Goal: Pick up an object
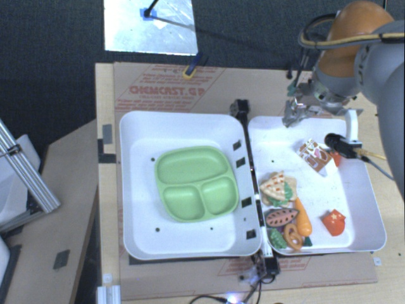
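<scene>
Several toy foods lie in the right bin (367, 195): a brown-and-white packet (315, 156) near the back, a pizza slice (276, 186), an orange carrot (303, 215), a sausage (281, 218), a pretzel (292, 235) and a red piece (334, 221) at the front right. My gripper (293, 113) hangs over the bin's back left corner, left of and behind the packet, and nothing shows in it. A black cylinder (340, 145) on the wrist sticks out just right of the packet.
The left bin (136, 170) holds a green tray (193, 183) with three compartments. A black divider (248, 170) runs between the bins. The grey arm (373, 56) covers the bench's back right. A shiny sheet (152, 18) lies behind the bins.
</scene>
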`<state>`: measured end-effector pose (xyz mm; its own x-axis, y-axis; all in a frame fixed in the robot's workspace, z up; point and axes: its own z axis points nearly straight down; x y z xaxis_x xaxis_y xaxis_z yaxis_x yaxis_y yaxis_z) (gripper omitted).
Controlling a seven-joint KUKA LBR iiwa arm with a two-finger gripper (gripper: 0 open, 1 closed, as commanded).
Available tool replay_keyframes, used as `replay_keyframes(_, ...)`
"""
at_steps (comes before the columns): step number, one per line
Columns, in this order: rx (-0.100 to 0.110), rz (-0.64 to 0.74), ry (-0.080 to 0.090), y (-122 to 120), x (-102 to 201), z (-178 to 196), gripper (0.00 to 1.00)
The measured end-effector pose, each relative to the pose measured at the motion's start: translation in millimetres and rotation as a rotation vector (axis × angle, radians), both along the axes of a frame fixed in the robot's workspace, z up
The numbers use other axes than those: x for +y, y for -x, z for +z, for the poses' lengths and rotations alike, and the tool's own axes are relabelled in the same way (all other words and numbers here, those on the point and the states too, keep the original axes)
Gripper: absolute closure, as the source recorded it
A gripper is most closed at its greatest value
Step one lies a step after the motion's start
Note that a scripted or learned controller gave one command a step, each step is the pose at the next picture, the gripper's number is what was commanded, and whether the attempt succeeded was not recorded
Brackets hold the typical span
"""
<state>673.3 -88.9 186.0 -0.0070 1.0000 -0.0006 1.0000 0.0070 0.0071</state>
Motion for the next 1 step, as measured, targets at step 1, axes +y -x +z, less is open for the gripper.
replay_keyframes(1, 0.001, 0.000, 0.000, -1.5, 0.1, 41.6, 1.00)
